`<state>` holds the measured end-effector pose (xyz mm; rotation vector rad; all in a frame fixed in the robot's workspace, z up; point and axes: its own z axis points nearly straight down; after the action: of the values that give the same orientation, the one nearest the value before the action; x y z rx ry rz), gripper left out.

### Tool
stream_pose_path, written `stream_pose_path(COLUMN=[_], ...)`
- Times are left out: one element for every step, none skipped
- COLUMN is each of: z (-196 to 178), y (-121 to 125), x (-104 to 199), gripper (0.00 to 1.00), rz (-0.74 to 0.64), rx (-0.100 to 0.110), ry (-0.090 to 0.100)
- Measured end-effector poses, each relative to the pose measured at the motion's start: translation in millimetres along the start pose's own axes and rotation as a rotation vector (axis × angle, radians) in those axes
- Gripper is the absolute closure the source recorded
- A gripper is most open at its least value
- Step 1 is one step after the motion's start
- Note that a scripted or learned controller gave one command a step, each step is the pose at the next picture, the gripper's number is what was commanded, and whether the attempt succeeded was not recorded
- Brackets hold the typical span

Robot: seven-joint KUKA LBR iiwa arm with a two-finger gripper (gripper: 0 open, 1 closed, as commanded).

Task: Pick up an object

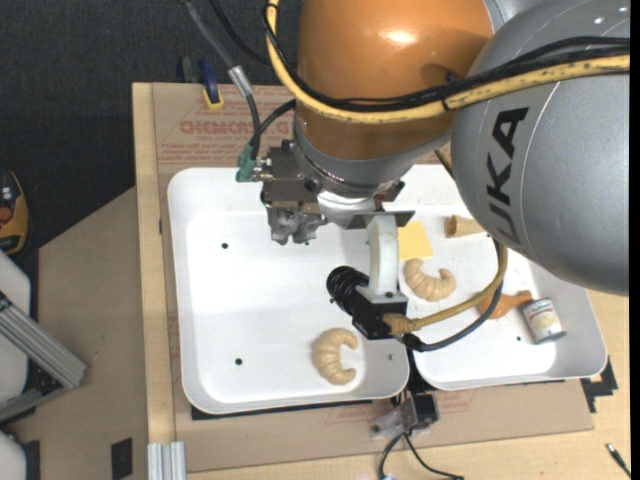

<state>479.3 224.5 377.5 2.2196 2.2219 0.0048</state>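
End effector (295,230) low over the left bin (200,268); finger state cannot be told. Nearest croissant (336,355) lies untouched at that bin's front edge. Pick not yet made.

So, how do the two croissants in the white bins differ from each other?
The pale croissant-shaped pastry in the left bin lies near that bin's front edge, while the croissant-shaped pastry in the right bin lies beside a yellow square piece. The left one opens toward the right; the right one opens upward in the view. The left one looks slightly paler. Both are curved, tan, ridged and similar in size.
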Motion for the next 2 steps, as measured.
stream_pose_path(z=[-168.0,-14.8], y=[0.7,-1.7], x=[-0.2,-0.3], gripper=[1.00,1.00], rz=[-0.001,0.003], rx=[-0.016,0.018], ry=[0.008,-0.009])
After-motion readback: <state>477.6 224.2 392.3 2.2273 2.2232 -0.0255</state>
